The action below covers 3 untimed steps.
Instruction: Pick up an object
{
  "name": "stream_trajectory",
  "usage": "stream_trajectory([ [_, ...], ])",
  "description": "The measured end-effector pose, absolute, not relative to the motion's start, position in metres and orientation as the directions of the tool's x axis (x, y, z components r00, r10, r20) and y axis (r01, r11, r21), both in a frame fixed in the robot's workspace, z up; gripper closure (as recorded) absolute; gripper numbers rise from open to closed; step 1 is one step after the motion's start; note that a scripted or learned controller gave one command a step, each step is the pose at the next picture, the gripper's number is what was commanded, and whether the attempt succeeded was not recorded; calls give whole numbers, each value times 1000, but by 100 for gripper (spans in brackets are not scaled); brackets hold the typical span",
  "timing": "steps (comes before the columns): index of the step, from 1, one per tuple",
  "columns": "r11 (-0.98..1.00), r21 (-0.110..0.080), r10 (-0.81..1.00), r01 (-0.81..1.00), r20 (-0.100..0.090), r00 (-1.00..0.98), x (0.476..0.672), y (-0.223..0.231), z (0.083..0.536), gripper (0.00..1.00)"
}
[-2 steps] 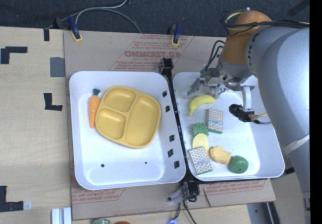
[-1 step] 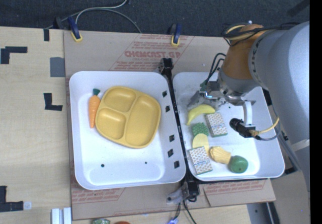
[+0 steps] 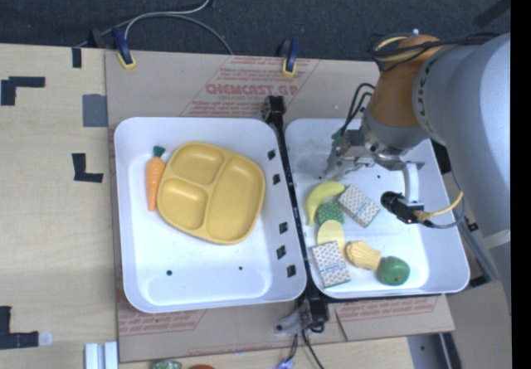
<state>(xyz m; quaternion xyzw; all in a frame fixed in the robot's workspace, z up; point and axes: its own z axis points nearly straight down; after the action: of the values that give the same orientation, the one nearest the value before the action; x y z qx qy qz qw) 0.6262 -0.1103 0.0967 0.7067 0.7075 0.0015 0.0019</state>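
A banana (image 3: 323, 196) lies in the right bin (image 3: 440, 280), just below and left of the gripper (image 3: 347, 158), its long axis slanting up to the right (whether the gripper is open cannot be told). Around it: two patterned boxes, one broccoli, one corn cob, one green ball. The left bin (image 3: 199, 288) holds one yellow plate (image 3: 211, 191) and one carrot (image 3: 153, 181).
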Motion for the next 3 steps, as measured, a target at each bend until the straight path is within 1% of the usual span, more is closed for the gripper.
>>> stream_trajectory([
  [1, 1, 5, 1000, 1000, -1, -1, 626, -110, 97, 0],
  [2, 1, 3, 1000, 1000, -3, -1, 607, -95, 86, 0],
  [3, 1, 4, 1000, 1000, -2, -1, 607, -94, 96, 100],
])
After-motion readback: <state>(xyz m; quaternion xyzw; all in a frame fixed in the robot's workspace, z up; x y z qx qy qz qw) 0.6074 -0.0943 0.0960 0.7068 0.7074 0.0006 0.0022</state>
